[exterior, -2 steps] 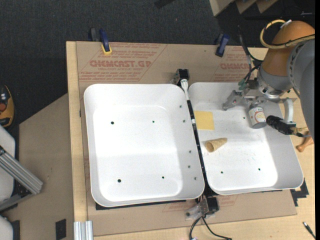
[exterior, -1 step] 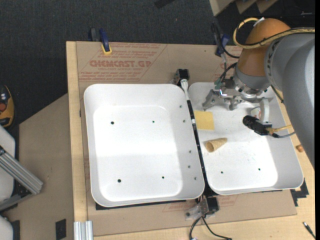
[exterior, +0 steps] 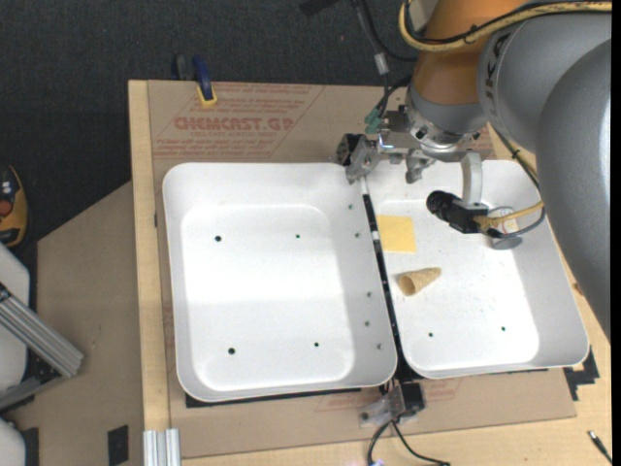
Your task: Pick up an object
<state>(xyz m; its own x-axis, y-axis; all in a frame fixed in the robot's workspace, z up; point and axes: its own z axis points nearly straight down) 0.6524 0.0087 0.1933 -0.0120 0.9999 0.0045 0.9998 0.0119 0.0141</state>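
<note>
tan cone (exterior: pixel 417 280) in right bin (exterior: pixel 543 348), yellow square (exterior: pixel 397 233) just behind; gripper (exterior: pixel 385 170) beyond both, spread wide, empty.

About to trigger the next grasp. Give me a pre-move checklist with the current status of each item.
1. Objects available in the right bin: a yellow square and a tan cone lie there. Ok.
2. Those two lie apart: ok.
3. The gripper above a target: not ok, it sits at the bin's far rim.
4. Open or shut: cannot tell.
5. Room around the yellow square: not ok, it lies close to the inner wall.
</note>
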